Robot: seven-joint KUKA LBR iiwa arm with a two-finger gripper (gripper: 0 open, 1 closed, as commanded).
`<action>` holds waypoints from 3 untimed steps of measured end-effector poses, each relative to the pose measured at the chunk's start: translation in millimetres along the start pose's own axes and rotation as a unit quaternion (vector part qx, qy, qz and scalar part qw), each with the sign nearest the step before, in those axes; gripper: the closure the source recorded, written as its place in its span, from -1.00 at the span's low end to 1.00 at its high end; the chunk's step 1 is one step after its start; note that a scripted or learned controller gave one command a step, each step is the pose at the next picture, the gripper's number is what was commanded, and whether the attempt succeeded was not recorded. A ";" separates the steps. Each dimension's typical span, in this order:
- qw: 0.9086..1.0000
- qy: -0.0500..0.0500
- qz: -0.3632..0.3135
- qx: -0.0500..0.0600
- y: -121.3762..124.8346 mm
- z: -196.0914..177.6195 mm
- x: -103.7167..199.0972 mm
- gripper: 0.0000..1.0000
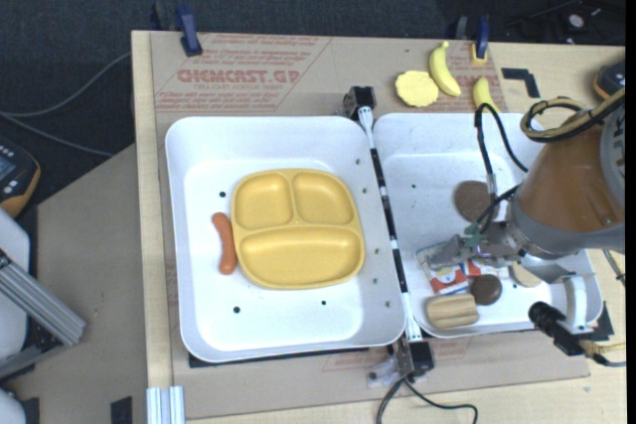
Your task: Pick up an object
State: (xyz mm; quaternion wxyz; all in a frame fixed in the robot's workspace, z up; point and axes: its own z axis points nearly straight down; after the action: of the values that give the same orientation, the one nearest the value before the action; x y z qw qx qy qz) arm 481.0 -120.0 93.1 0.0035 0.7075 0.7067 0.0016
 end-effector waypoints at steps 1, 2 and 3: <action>1.000 -0.002 0.000 -0.004 79.0 4.0 -80.9 -1.00; 1.000 0.000 -0.005 -0.002 165.9 6.8 -21.3 -1.00; 1.000 0.000 -0.002 0.000 187.9 7.4 -36.2 -1.00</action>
State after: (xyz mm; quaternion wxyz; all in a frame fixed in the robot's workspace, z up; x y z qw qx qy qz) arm 668.9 -156.4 87.2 0.0038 0.7064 0.7078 0.0016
